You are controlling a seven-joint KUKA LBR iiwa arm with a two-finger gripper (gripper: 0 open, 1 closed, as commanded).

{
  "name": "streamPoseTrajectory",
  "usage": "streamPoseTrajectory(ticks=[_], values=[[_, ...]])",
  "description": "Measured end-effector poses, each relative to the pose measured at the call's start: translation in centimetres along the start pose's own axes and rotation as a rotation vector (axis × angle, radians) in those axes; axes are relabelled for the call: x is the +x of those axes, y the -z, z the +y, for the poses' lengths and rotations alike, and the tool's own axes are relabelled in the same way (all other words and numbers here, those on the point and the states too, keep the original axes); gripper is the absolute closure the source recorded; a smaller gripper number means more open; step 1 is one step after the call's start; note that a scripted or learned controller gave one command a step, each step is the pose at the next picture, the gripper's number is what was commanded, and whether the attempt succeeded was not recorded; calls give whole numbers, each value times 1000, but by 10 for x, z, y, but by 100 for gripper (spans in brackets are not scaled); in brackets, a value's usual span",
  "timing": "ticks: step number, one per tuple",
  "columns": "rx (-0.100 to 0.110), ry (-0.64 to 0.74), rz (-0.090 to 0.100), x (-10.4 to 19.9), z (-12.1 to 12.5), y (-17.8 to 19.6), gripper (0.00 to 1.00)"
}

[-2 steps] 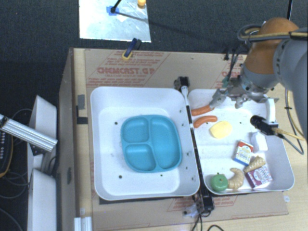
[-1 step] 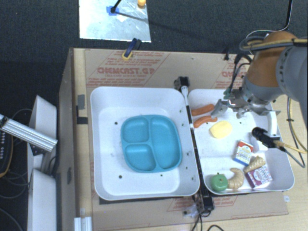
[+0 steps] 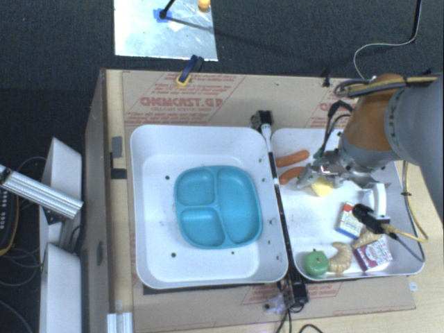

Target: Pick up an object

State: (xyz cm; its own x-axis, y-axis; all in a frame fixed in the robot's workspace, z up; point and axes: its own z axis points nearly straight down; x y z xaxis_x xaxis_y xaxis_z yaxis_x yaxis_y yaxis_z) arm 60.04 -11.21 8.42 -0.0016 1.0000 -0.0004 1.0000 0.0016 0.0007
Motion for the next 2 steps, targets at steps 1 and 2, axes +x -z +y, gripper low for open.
streamPoseTrajectory(ticks=[1, 2], values=[[-18, 3, -4, -1, 6, 17, 100], [-5, 3, 0, 48, -15, 135, 100]])
